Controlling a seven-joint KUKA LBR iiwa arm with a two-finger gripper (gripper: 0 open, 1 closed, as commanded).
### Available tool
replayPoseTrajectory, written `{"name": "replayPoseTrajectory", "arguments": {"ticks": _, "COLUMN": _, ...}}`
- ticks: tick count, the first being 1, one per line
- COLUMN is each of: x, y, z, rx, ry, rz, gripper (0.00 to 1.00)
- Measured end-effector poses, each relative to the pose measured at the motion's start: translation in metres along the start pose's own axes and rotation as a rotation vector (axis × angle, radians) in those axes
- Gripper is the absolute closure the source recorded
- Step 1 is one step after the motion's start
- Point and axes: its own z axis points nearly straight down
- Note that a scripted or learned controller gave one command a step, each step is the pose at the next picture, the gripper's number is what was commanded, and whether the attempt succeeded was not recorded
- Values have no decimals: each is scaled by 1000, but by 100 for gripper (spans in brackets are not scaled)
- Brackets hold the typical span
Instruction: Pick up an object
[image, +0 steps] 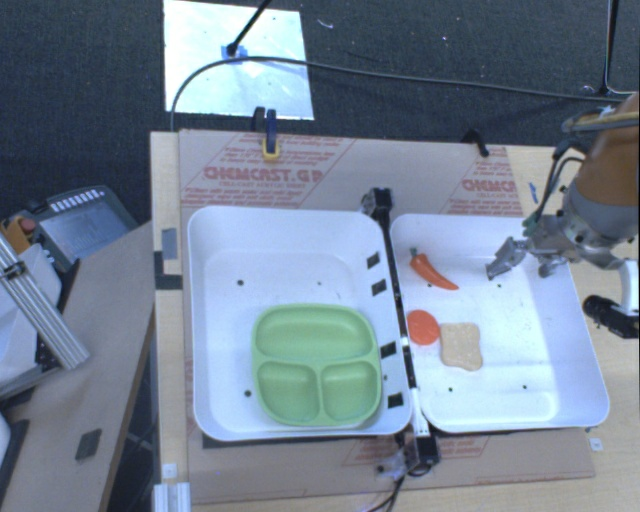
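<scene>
Lying left of end effector (508, 258) — carrot (433, 271)

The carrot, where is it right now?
The carrot lies in the right bin, near its upper left corner, just above the orange disc and the slice of bread.

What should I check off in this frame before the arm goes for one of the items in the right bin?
1. Targets in right bin: carrot, orange disc, bread slice: ok.
2. Carrot lies apart from the others: ok.
3. Disc and bread separated: not ok, they touch.
4. Gripper over the right bin: ok.
5. Gripper holding nothing: ok.
6. Finger opening: cannot tell.
</scene>
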Motion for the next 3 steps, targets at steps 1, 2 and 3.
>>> {"name": "replayPoseTrajectory", "arguments": {"ticks": 1, "x": 0, "y": 3, "z": -8, "rx": -12, "ry": -2, "rz": -3, "gripper": 0}}
{"name": "replayPoseTrajectory", "arguments": {"ticks": 2, "x": 6, "y": 7, "z": 53, "rx": -9, "ry": -2, "rz": -6, "gripper": 0}}
{"name": "replayPoseTrajectory", "arguments": {"ticks": 3, "x": 7, "y": 8, "z": 95, "rx": -9, "ry": -2, "rz": -4, "gripper": 0}}
